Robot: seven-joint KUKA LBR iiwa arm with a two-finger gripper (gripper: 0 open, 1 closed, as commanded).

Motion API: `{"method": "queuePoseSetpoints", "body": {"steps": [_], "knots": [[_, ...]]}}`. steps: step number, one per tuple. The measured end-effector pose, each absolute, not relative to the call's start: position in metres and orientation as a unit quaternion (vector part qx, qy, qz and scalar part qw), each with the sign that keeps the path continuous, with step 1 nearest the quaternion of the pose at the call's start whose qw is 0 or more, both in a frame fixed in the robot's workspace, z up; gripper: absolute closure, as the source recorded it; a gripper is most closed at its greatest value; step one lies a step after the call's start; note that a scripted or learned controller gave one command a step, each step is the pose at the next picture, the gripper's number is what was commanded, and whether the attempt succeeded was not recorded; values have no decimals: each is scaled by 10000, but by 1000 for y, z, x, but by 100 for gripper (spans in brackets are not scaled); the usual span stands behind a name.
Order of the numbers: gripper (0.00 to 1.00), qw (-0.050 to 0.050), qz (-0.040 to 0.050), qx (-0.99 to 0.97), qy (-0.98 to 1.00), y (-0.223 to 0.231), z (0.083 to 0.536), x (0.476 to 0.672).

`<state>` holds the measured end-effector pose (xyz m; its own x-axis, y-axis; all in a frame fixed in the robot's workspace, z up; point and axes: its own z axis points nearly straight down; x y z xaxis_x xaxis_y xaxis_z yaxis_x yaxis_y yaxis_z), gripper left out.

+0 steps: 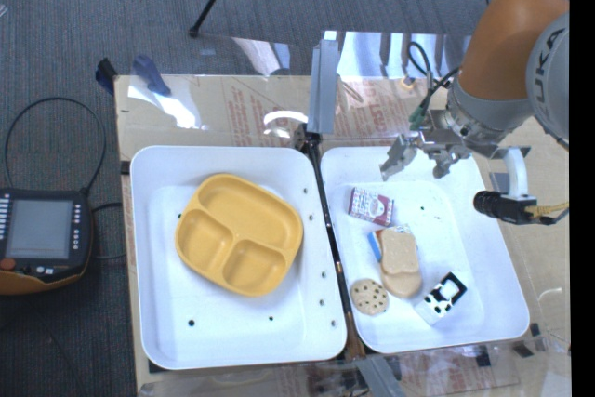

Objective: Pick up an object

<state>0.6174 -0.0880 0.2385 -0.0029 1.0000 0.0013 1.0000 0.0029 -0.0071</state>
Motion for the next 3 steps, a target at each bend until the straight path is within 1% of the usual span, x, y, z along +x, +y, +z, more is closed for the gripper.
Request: {"method": "queuePoseSetpoints", "body": {"steps": [1,2,3], "knots": [[0,74,57,-7062,-7079,-84,105,631],[100,49,25,-7072,-7070,-85,118,635],[0,50,27,-7076,-7066,-85,118,635]]}}
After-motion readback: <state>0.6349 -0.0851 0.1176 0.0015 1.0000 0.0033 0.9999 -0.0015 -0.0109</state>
